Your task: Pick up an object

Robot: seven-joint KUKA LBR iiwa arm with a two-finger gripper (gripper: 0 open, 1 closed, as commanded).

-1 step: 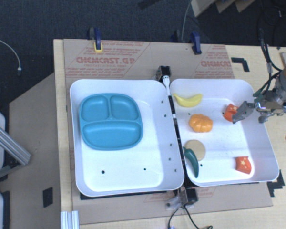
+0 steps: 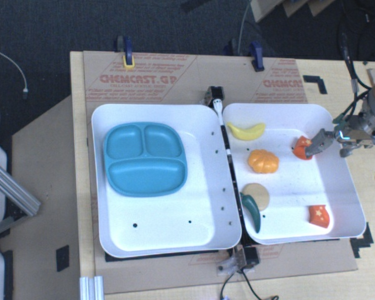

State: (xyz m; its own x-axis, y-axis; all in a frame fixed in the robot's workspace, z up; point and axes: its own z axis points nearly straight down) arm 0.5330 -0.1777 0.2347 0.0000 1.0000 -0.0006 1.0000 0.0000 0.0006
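— Red object: where?

— Inside the right bin, toward its right half, resting on the white floor. Possibly a small tomato or pepper; too small to tell.

— And the gripper?

— Reaching in over the right rim, low, its grey tip right against the red object on that object's right side. Touching, by the look of it.

— Open or closed? Holding anything?

— Cannot tell; blurred and seen from above at a slant. Nothing visibly lifted off the bin floor.

— Rest of that bin?

— Yellow banana near the top left corner. Orange lumpy fruit just below it. Beige round piece lower still, with a teal-green piece overlapping its lower edge, close to the divider. Red-orange piece alone near the bottom right corner, well apart from the gripper.

— Left bin?

— Holds a blue divided plate, lying flat in the upper left part.
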